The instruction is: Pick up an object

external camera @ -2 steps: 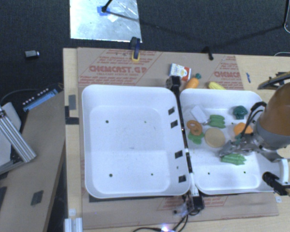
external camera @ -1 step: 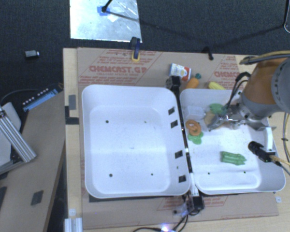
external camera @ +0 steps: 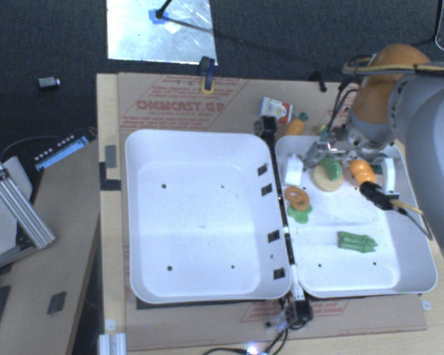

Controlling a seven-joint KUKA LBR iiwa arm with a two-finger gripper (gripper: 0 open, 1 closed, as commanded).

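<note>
– Looking down at a slant, what does the camera take in?
– Two shallow white bins sit side by side on a brown board (external camera: 177,102) printed with red lettering. The left bin (external camera: 133,143) fills the middle of the frame. The right bin (external camera: 355,272) sits at centre right.

– Where is the robot?
– A grey arm (external camera: 422,124) with an orange band comes in from the right edge. Its gripper (external camera: 320,154) is over the upper part of the right bin.

– Is the gripper open or closed?
– That cannot be told from this view, and nothing can be seen held in it.

– What could it pick up?
– Six small things lie in the right bin.
- A round tan piece with a green top (external camera: 328,176) sits just below the gripper in the frame. Whether they touch is unclear.
- A white block (external camera: 293,173) lies to the left of it, near the bin's left wall.
- An orange piece (external camera: 362,171) lies to the right of it.
- An orange ring (external camera: 296,197) lies lower down.
- A small green piece (external camera: 302,215) lies touching the ring's lower edge.
- A long green piece (external camera: 357,241) lies well apart from these, toward the lower right.

– Is anything outside the bins?
– A small carton (external camera: 275,109) and a small orange item (external camera: 296,127) rest on the board, just above the right bin.
</note>
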